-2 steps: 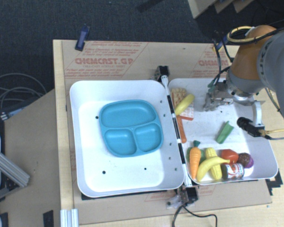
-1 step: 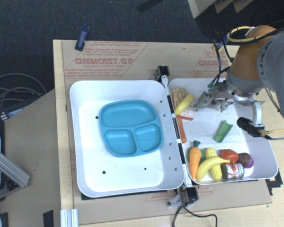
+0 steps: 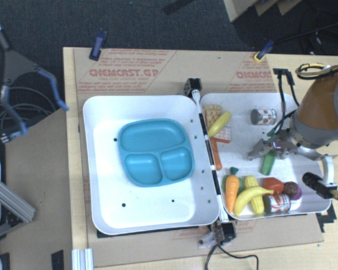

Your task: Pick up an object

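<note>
Lying just below the end effector (image 3: 273,146) (right bin (image 3: 236,101)), a green cylinder (image 3: 268,163)

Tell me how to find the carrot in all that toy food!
Look in the right bin, the one crowded with toys. Go to its near left corner, beside the divider between the bins. The carrot stands there, orange with a green top, left of the yellow banana.

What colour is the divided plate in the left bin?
The divided plate is light blue, seen in the camera view.
</note>
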`<state>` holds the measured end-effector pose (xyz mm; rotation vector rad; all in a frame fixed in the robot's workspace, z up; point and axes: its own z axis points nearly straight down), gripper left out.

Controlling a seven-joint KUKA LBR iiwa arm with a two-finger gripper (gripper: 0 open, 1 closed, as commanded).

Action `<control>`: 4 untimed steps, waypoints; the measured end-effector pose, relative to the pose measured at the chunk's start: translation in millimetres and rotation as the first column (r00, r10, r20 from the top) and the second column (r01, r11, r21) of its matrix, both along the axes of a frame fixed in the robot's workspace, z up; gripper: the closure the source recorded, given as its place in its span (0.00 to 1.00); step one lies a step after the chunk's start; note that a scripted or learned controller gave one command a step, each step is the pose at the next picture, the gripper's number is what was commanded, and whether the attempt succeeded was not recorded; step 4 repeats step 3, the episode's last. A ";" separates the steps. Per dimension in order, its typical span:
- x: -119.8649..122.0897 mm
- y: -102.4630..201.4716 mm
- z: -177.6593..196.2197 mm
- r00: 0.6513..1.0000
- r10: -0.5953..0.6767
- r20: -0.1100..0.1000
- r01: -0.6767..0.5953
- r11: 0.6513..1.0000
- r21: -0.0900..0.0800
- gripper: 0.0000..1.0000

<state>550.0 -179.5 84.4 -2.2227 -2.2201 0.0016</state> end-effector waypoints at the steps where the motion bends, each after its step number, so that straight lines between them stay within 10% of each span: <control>1: 1.2 0.6 10.5 1.000 0.000 0.004 0.000 1.000 0.000 1.00; 2: -43.7 37.3 83.6 1.000 0.002 0.000 -0.002 1.000 0.002 1.00; 3: 21.4 94.4 129.4 1.000 0.002 0.002 -0.002 1.000 0.001 1.00; 4: 21.4 94.4 129.4 1.000 0.002 0.002 -0.002 1.000 0.001 1.00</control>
